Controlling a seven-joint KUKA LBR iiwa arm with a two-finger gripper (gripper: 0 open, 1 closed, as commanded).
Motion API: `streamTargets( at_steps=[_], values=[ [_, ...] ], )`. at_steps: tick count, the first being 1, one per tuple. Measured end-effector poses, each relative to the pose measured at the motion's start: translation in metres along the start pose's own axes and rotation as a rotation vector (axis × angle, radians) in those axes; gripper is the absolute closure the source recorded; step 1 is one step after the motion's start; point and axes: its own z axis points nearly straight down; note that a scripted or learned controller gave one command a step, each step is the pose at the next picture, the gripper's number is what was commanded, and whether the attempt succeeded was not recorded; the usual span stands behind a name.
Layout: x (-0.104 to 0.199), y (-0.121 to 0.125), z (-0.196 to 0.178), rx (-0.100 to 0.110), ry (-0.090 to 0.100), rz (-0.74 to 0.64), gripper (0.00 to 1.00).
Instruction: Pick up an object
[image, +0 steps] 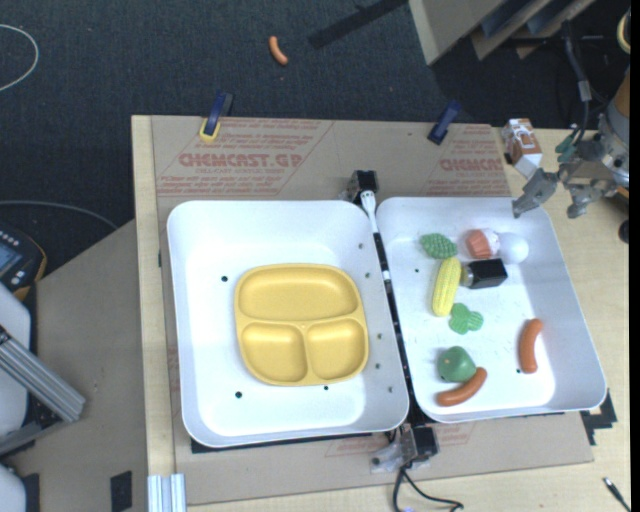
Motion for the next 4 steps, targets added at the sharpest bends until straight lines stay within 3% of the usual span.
streamTargets(
  at_steps=[1,2,4],
  values=[
    [0.001,0.003,-0.01,-0.015,-0.004,-0.004,0.0],
    [0.004,0.006,0.053,-0.008,-0.002,-0.005,0.0],
    [0.01,0.012,0.139,-0.011,0.004,-0.008,0.0]
  ],
)
